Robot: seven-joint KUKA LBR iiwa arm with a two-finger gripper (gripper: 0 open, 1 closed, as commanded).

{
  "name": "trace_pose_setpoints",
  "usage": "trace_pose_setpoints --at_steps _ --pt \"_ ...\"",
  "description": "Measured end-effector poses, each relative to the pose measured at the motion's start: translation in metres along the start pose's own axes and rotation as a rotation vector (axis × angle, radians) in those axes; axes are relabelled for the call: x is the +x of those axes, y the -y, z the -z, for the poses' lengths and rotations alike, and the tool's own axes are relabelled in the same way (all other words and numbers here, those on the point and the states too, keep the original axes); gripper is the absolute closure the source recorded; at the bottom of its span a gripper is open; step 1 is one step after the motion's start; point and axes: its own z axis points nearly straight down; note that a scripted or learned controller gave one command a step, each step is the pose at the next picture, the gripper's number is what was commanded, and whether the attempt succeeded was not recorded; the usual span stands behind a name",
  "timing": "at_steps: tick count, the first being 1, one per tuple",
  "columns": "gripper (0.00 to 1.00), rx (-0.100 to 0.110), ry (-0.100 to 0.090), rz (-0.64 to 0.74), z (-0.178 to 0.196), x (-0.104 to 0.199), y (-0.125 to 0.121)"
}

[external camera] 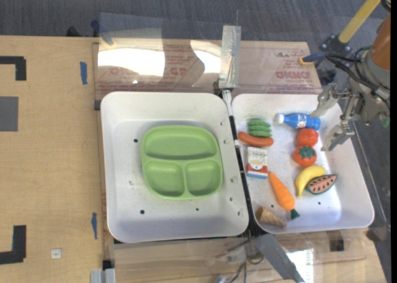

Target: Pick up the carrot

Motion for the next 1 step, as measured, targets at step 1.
trace_pose_setpoints --at_steps 1 --pt "0.0 -0.001 -0.003 -0.144 0.0005 0.0902 -0.0495"
